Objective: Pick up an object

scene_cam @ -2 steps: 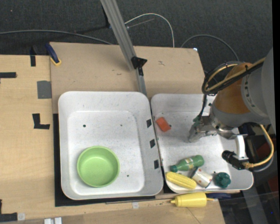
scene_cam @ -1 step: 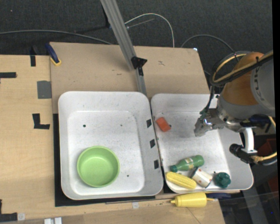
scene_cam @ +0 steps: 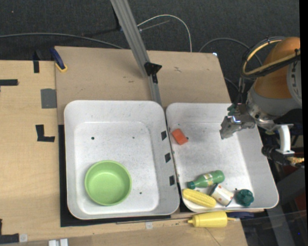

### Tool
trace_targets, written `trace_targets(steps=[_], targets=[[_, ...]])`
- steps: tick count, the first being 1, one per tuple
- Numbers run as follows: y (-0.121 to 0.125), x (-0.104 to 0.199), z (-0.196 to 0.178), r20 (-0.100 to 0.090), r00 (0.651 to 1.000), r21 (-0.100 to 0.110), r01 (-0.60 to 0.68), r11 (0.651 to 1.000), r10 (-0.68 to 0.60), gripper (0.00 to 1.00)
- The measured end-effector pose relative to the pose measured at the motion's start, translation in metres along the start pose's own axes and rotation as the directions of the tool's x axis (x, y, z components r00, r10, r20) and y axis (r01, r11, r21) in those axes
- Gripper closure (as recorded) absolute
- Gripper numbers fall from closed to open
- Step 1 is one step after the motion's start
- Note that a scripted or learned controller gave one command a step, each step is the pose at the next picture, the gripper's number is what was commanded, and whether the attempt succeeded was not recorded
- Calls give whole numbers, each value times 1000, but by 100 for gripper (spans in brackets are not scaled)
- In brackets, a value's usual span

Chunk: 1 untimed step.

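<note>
Nothing picked up yet: gripper (scene_cam: 229,126) up over the right bin (scene_cam: 256,157), open or shut hard to tell, orange block (scene_cam: 179,136) lying near, bottle (scene_cam: 205,180) and corn (scene_cam: 199,198) farther down.

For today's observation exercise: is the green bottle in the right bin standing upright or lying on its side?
Lying on its side. The green bottle stretches lengthwise across the right bin floor, just above the corn cob.
</note>
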<state>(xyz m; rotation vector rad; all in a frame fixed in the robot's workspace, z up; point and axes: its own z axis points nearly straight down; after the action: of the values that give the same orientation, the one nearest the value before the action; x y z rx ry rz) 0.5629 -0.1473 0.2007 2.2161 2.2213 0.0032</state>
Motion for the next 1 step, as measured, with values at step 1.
trace_targets(steps=[1], targets=[[-5,7,-58,0,1000,0,0,1000,0,100]])
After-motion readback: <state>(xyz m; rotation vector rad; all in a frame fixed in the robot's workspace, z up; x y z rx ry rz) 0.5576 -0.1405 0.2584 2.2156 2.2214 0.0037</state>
